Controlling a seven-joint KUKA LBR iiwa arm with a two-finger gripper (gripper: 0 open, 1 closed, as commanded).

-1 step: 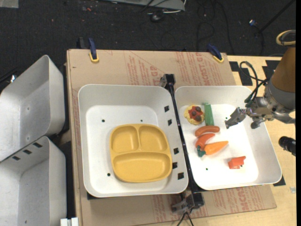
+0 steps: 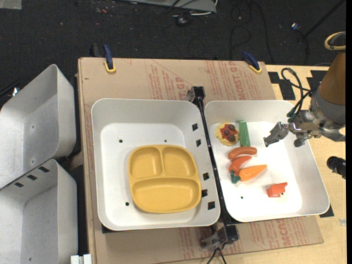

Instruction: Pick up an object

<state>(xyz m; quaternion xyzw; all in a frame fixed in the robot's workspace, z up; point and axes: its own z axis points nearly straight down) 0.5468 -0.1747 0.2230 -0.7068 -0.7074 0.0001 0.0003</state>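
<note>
Under my arm: two white bins (image 2: 148, 117), smooth matt plastic; yellow divided tray (image 2: 164, 178), smooth plastic, slight sheen; bench board (image 2: 159, 78), matt printed cardboard; toy carrot (image 2: 252, 172), glossy plastic.

Bright even light, soft shadows, sharp

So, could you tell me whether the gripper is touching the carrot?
Apart. The camera view shows bare white bin floor between the gripper and the carrot.
</note>
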